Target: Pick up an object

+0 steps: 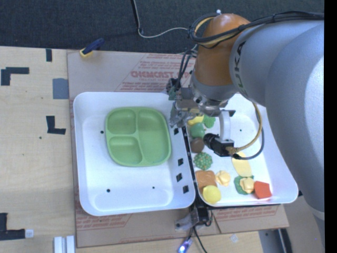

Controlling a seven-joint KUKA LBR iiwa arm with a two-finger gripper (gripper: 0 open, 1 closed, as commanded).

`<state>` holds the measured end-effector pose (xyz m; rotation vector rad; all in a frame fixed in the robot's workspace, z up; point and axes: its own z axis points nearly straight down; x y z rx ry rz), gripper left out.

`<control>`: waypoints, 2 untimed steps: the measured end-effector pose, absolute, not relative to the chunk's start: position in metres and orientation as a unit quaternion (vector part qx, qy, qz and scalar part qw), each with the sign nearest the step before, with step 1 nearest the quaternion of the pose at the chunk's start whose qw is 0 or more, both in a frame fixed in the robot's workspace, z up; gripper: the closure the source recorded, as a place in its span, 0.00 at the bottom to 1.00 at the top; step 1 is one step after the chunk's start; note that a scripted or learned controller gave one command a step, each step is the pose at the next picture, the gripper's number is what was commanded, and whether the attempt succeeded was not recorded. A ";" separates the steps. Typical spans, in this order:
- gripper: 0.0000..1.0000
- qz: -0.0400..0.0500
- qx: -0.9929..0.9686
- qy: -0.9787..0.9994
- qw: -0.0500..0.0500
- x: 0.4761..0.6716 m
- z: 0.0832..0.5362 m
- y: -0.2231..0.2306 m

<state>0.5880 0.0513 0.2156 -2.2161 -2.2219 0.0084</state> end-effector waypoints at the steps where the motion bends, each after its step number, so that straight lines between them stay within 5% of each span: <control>1: 1.00 0.001 -0.706 -0.708 0.001 0.588 0.229 0.051; 2: 1.00 0.002 -0.706 -0.709 0.002 0.588 0.239 0.052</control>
